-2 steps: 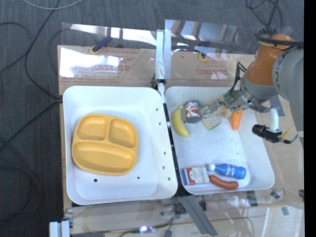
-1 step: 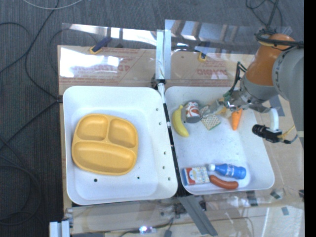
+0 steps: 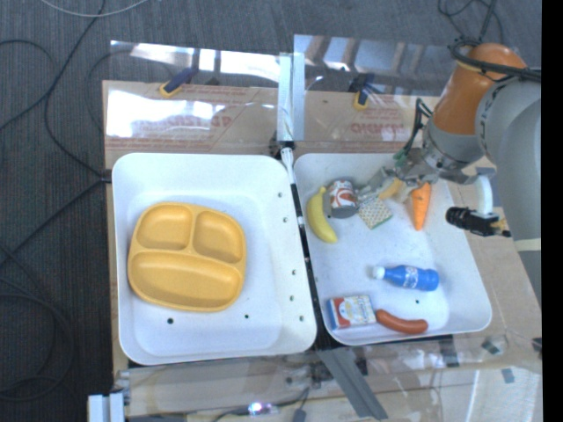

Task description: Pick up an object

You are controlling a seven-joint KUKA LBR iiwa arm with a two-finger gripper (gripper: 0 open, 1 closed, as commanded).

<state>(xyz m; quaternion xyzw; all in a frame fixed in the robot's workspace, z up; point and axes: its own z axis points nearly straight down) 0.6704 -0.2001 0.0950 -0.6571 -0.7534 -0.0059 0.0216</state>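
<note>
Reaching state: I have the arm (image 3: 493, 104) coming in from the right, its gripper (image 3: 406, 167) low over the back of the right bin (image 3: 466, 315).
Tool state: I cannot tell how wide it stands or whether it grips anything; the wrist hides the tip.
Likely target: the carrot (image 3: 420, 205), just beside the tool, or the small tan waffle piece (image 3: 376, 212) next to it. This is my guess from position alone.
Risk one: carrot, waffle piece and small can (image 3: 341, 198) sit close together, so a closing grasp may nudge a neighbour or catch two items.
Risk two: the carrot tapers, so it may squirt out of a pinch near its thin end.
Risk three: the bin's back wall is near, so a descent there could clip it.
Carrot appearance: orange, short, pointed end toward me.
Other contents: banana (image 3: 321, 220) by the left wall, blue bottle (image 3: 408, 277) mid-bin, small carton (image 3: 352, 311) and sausage (image 3: 403, 323) at the front.
Left bin (image 3: 158, 341): holds a yellow divided tray (image 3: 186, 256).
</note>
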